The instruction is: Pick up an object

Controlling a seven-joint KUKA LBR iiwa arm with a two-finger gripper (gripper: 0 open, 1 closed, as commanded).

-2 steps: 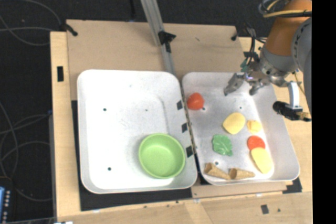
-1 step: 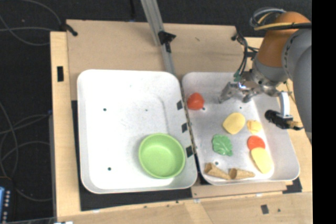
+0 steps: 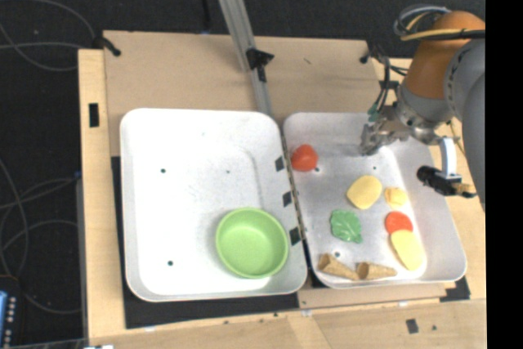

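Observation:
The right bin [image 3: 327, 135] holds several small items: a red ball [image 3: 304, 158], a yellow lump [image 3: 364, 192], a small yellow-orange piece [image 3: 396, 196], a red piece [image 3: 398, 221], a yellow oblong piece [image 3: 408, 250], a green leafy piece [image 3: 346, 225] and two tan cones [image 3: 357, 269] at the front. My gripper [image 3: 377, 136] hangs over the bin's far right part, above bare white floor, up and right of the yellow lump. Nothing shows between its fingers.
The left bin [image 3: 188, 151] holds a green bowl [image 3: 252, 242] at its front right. A metal pole [image 3: 237, 12] slants up from the back between the bins. The arm's orange band [image 3: 433, 61] stands over the right bin's far corner.

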